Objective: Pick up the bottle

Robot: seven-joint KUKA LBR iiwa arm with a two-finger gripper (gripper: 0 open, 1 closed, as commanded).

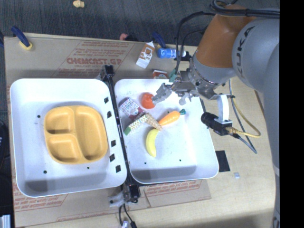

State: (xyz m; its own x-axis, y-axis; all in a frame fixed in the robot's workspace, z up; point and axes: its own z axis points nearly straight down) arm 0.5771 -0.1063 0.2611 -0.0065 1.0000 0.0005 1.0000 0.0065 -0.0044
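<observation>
A small bottle [128, 106] with a white and dark red label lies on its side in the right bin [199, 160], near that bin's left wall. My gripper [172, 96] hangs over the bin's far part, to the right of the bottle and apart from it. Its fingers stand open with nothing between them. The left fingertip [160, 93] is just beside a red tomato-like ball [147, 100].
Also in the right bin are a carrot [169, 118], a banana [151, 142] and a patterned bar [141, 122] that touches the bottle's near side. A yellow divided plate [75, 133] sits in the left bin [19, 175]. A small carton [145, 55] and a blue item [165, 53] lie behind the bins.
</observation>
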